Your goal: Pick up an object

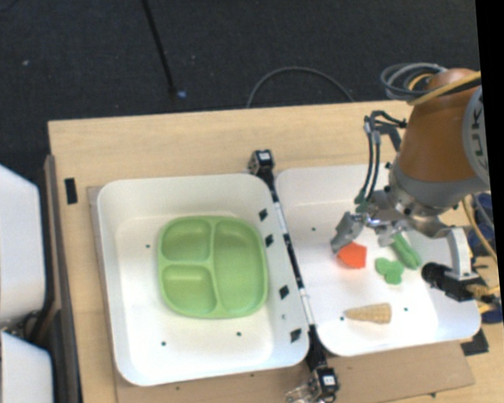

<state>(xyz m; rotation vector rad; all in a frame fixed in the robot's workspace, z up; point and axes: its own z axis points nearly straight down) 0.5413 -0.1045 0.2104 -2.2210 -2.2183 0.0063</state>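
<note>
Nothing's picked up yet. My gripper hangs spread open just above the orange piece in the right bin, so grabbing and lifting remain.

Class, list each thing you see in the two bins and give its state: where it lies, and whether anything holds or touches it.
Green plate: flat in the left bin, nothing on it.
Orange block: on the right bin's floor, just below the gripper, not gripped.
Green toy: lying in the right bin, right of the orange block.
Tan cone: on its side near the right bin's front edge, untouched.
</note>
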